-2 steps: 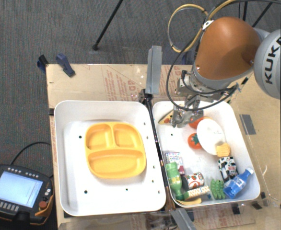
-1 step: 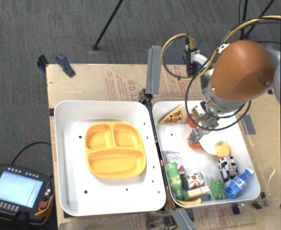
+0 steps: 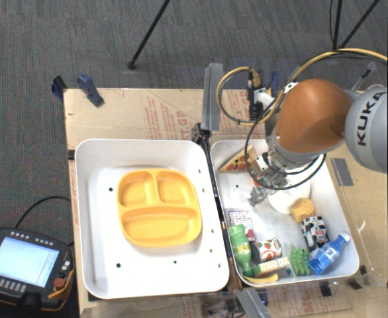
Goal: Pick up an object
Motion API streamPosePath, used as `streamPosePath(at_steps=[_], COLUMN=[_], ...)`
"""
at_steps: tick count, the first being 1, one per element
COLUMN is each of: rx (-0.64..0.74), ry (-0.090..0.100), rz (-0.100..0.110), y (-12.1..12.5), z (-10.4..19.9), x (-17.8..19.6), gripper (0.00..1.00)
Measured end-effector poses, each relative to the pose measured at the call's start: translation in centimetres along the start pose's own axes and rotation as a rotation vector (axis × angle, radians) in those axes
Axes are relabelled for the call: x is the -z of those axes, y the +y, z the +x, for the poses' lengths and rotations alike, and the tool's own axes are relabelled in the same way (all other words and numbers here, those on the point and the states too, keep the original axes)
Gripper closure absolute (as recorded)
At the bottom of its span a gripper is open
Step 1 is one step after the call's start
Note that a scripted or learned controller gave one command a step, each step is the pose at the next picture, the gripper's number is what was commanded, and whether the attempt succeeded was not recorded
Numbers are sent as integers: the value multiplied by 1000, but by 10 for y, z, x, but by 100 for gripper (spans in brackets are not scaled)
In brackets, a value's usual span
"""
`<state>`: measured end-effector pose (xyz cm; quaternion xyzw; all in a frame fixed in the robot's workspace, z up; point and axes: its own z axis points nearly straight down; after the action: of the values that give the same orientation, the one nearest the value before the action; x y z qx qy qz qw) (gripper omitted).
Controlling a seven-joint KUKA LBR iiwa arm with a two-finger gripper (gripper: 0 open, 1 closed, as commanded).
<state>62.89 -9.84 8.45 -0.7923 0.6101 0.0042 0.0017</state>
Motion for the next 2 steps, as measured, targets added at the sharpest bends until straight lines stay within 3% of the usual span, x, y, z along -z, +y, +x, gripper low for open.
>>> streamPosePath(at_steps=[1, 2], rx=[-57, 37], ry=[8, 2], rz=[19, -1], y=[-32, 69], z=[-51, -150], x=[111, 101], gripper=[100, 100])
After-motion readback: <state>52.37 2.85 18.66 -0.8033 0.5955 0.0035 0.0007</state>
